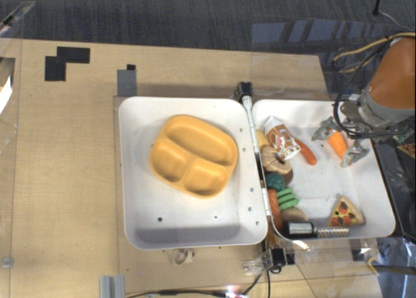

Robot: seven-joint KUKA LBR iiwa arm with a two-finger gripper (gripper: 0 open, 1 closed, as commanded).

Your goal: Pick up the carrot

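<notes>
Bench, front edge: I note loose cables (260, 271) and a clamp below the seam between the two bins.

Right bin (374, 222), near corner: a pizza slice toy (343, 212) lies on the floor, and beside it a dark cylinder with a spring-like end (312, 230) lies along the front wall.

Right bin, left wall: I count a heap of play food (281, 193), with green, brown and red pieces pressed against the divider, and above it a small printed carton (281, 141) with a red sausage-like piece (307, 154) touching it.

Left bin (136, 180): one yellow divided plate (194, 154), three compartments, sitting slantwise near the middle.

Right bin, far right: the gripper (339, 143) hangs over the floor with its two grey fingers spread to either side of the carrot (337, 144), an orange wedge sitting between them. I read this as grasping the carrot, though I cannot tell whether it has left the bin floor.

Arm (393, 86): orange band above the wrist, entering from the right with cables at the back.

Step in hand, by my judgement: grasp made, lift pending. The next move calls for a straight rise, holding the clamp firm, keeping clear of the right wall and of the sausage piece nearby.
</notes>
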